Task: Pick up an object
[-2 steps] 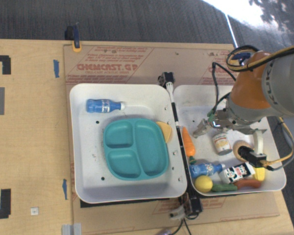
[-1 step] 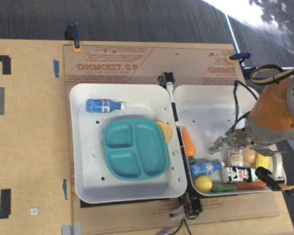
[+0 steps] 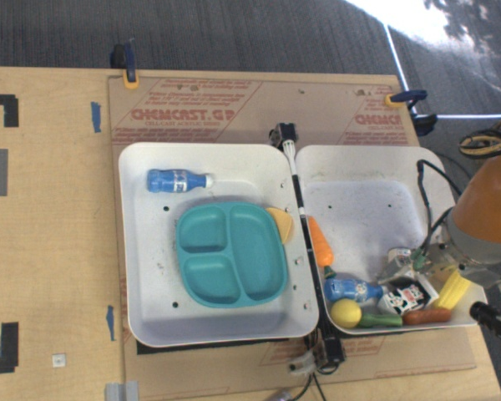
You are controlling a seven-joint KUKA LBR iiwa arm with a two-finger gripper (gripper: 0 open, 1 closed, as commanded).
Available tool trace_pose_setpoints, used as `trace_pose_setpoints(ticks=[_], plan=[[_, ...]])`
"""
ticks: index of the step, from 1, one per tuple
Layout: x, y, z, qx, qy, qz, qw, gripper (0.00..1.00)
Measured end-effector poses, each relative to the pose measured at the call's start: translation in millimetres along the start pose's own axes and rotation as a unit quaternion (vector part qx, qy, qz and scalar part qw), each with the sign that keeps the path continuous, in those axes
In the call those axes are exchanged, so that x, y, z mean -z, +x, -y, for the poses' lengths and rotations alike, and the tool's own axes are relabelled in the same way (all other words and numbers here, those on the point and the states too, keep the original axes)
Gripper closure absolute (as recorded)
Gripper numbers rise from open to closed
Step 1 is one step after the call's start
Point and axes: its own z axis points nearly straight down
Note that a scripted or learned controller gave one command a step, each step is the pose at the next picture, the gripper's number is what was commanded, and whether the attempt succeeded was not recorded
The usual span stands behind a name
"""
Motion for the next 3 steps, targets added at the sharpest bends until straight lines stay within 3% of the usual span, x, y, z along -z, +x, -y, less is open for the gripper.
trace_pose_setpoints(ticks=[1,2,3], plan=[[11,-1,-1,-0.001,-0.002,0.002,1.0000,1.00],[88,28,-4,0.088,0.002,-0.001,0.9961,1.00],[88,28,-4,0.088,0.003,-0.001,0.9961,0.00]])
